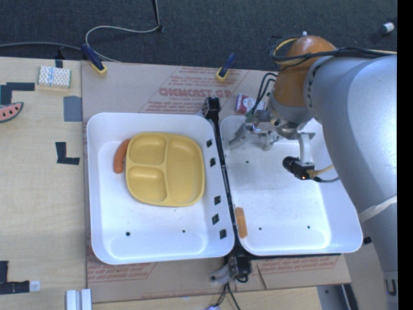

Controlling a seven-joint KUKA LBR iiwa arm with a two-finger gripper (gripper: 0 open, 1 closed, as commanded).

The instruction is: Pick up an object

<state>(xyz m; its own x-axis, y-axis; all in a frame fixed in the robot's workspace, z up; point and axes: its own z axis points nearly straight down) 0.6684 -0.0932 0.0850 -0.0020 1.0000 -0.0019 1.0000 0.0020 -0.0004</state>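
Hovering over right bin (335, 234) far edge (slightly tilted): jaws (258, 136), state unclear.

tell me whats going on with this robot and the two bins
The arm reaches in over the right bin, its gripper near that bin's top left corner with nothing seen between its fingers. A yellow tray and a sausage lie in the left bin; a small orange piece lies in the right bin.
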